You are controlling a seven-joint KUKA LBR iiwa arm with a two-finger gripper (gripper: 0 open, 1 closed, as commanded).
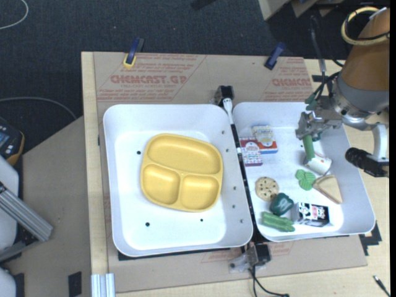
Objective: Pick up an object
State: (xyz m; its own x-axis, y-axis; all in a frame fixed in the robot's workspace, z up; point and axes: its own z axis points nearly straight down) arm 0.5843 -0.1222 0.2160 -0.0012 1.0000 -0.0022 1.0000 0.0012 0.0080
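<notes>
Tool [307, 130] low over the right bin [362, 198], up and right of the cookie [266, 187]. Spread or pressed together: cannot tell; metal parts blur into one grey mass. Hung from the grey and orange arm [365, 60] reaching in from the right.

Green stalk [307, 149] directly under the tool, also up and right of the cookie, its top end meeting the tool's underside. Held or merely overlapped: cannot tell. White stub [320, 164] at the stalk's lower end, right of the cookie.

Green leafy piece [305, 179] just right of the cookie, slightly higher. Tan wedge [329, 189] farther right of the cookie, touching or nearly touching the leafy piece.

Dark green lump [282, 203] just below and right of the cookie. Green pod [276, 222] below the cookie, by the bin's near wall. Black-and-white carton [313, 212] below and right of the cookie, lying flat.

Red-and-white packet [250, 151] above the cookie and a little left. Pale box [263, 134] above the cookie, touching the packet.

Left bin [114, 166] well left of the cookie, carrying a yellow divided plate [182, 171], three compartments.

Both bins on a brown worktop [93, 135]. Two blue clamps [132, 52] [274, 56] on its far edge, well above the cookie.
</notes>
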